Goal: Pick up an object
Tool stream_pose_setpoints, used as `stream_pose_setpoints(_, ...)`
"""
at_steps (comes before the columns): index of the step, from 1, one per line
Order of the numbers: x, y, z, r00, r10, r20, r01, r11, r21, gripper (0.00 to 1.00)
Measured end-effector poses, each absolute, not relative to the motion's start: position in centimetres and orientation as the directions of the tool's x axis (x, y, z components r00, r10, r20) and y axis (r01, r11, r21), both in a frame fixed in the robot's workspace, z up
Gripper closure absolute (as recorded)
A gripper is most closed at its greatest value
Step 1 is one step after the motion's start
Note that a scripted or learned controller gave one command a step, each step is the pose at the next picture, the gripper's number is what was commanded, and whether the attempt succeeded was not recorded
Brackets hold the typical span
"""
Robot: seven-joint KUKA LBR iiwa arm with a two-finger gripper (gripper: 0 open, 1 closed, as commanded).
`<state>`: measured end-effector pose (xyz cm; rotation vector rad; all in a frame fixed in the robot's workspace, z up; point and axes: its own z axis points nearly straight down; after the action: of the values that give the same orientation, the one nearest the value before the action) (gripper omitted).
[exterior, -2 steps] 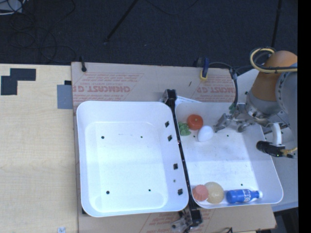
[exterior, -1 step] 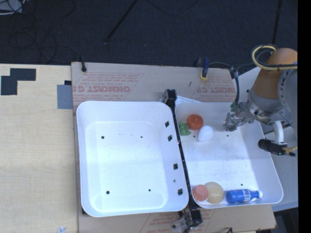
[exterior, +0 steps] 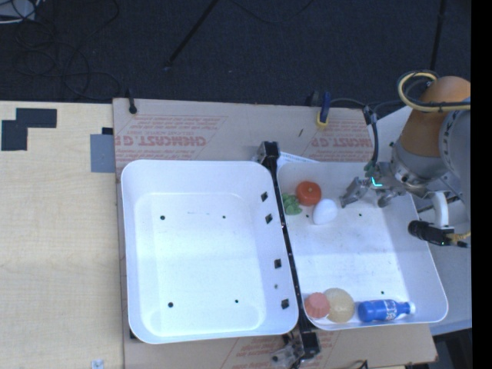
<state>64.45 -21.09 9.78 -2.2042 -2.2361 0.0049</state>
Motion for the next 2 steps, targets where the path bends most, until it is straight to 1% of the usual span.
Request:
stream_pose_setpoints(1,64.4,-21.2,8.7,-0.012,1.000,0.000,1.000,0.012,-0.003,0.00)
stream_pose_setpoints(2,64.5,-21.1,9.8,-0.016,1.000,-0.001,1.000,0.016,-0.003,1.00)
